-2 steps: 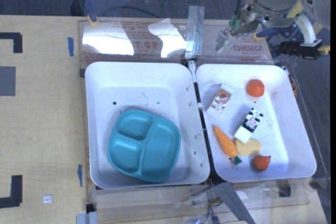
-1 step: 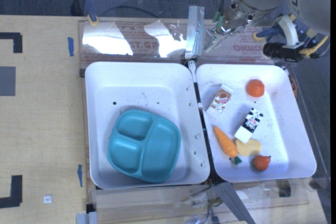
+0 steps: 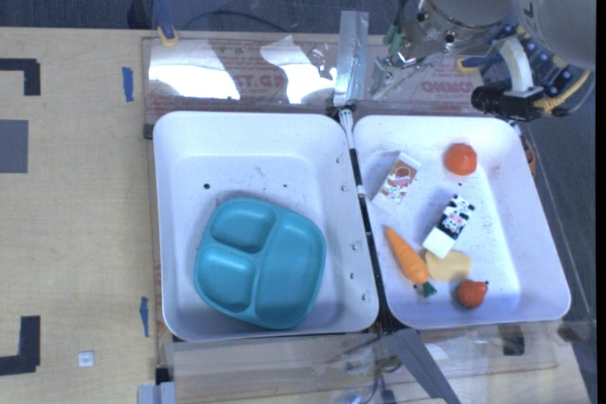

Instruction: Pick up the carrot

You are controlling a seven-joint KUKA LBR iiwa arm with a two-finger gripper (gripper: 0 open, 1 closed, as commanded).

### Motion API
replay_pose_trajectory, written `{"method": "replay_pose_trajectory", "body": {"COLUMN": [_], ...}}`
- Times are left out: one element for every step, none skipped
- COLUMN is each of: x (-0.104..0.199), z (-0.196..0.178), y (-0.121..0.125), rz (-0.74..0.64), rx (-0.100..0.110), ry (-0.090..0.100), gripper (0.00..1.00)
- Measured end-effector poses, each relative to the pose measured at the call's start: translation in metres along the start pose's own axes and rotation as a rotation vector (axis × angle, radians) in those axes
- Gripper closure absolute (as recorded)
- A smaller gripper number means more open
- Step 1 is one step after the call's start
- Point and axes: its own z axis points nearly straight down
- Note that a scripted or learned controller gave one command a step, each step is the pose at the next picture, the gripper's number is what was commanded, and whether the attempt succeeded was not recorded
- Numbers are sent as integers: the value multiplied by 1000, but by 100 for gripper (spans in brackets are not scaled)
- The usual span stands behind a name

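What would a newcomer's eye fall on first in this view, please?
Probably the teal divided plate, alone in the left bin. Next, the bright clutter in the right bin: the carrot near its left wall, an orange ball at the back and a cow-patterned carton between. The arm's gripper hangs beyond the bins' far edge.

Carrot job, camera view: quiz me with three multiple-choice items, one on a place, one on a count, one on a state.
1. Where is the carrot?
A. right bin
B. left bin
C. on the teal plate

2. How many compartments does the teal plate have?
A. two
B. three
C. five

3. How does the gripper stand to the carrot?
A. clamped on it
B. lifting it
C. apart, above the bins' far edge

Key: A, it lies by the right bin's left wall; B, three hollows show; C, the carrot lies untouched.
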Motion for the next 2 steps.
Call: {"method": "replay_pose_trajectory", "body": {"x": [-6,-13], "z": [-1,2], "y": [-2,-5], "rz": [12,39], "rx": [-2,-1], "ry": [0,0], "gripper": [100,100]}}
